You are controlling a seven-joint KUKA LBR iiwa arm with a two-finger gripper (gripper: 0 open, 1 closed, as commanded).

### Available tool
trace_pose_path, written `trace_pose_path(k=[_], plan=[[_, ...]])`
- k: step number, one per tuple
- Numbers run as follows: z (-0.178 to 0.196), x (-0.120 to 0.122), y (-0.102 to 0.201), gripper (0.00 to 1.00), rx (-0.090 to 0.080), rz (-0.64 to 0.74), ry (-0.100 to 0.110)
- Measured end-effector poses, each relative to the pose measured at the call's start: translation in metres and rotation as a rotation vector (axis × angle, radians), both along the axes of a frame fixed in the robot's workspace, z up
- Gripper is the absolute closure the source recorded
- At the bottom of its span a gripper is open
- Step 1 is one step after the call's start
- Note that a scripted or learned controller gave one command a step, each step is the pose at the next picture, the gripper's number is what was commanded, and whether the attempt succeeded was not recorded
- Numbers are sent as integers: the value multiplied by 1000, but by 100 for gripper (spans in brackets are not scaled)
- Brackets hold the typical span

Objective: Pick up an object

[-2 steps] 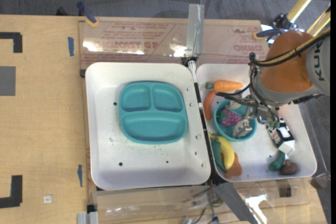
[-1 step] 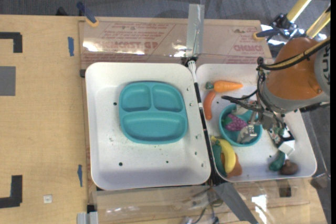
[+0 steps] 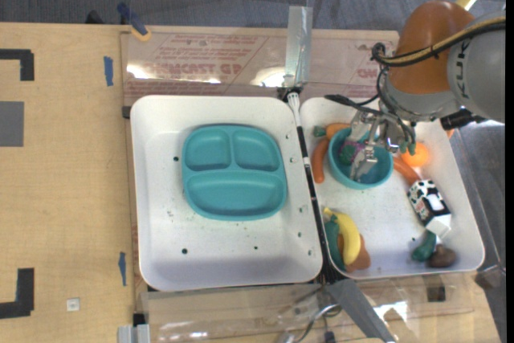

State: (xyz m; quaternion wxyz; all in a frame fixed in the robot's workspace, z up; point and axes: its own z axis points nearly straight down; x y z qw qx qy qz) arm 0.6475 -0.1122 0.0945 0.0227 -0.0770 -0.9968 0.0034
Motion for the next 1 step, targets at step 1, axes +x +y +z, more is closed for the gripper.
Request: trace_pose_path(k=[1], plan=[[-1, -51, -15, 0, 0, -5, -63]])
